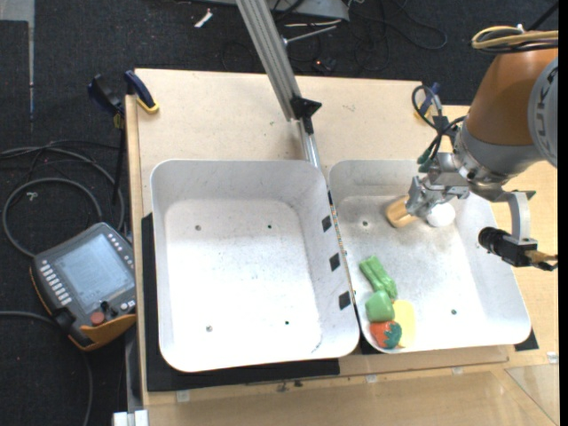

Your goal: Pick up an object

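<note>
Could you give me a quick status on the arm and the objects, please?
Pincer low in right bin, beside tan block and white ball. Nothing seen held. Green, yellow and red pieces at front-left corner.

Two white bins [240, 177], about five small objects [379, 278].

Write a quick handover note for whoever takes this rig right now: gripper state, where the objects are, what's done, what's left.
Gripper: low in the right white bin, at the tan wooden block and small white ball. Can't tell if either is gripped.
Other objects: green plastic piece, green rounded block, pale yellow piece and red-orange toy, clustered at that bin's near left corner.
Done: arm is down at the objects.
Left: confirm a grasp, then lift.
</note>
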Tool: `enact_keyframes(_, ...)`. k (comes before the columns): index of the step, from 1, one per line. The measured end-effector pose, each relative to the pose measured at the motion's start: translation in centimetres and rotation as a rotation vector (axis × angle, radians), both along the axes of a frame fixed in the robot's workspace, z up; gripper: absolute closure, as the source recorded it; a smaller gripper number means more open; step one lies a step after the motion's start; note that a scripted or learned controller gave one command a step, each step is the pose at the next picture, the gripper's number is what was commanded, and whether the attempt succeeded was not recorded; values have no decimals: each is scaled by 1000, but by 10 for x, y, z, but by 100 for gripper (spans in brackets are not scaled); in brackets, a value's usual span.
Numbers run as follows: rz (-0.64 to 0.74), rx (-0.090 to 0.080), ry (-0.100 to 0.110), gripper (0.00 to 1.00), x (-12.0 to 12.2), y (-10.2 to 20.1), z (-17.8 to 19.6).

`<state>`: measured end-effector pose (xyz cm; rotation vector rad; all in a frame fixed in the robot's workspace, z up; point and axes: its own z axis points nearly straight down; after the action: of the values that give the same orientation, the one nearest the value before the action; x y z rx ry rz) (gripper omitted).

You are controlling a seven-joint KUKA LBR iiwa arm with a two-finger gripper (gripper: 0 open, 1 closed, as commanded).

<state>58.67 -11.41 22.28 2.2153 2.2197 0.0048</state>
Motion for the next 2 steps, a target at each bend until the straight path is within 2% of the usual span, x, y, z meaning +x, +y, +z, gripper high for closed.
enact_keyframes(1, 1, 0, -1, 100, 12, -2, 55)
enact_keyframes(2, 5, 3, 8, 100, 5, 44, 36)
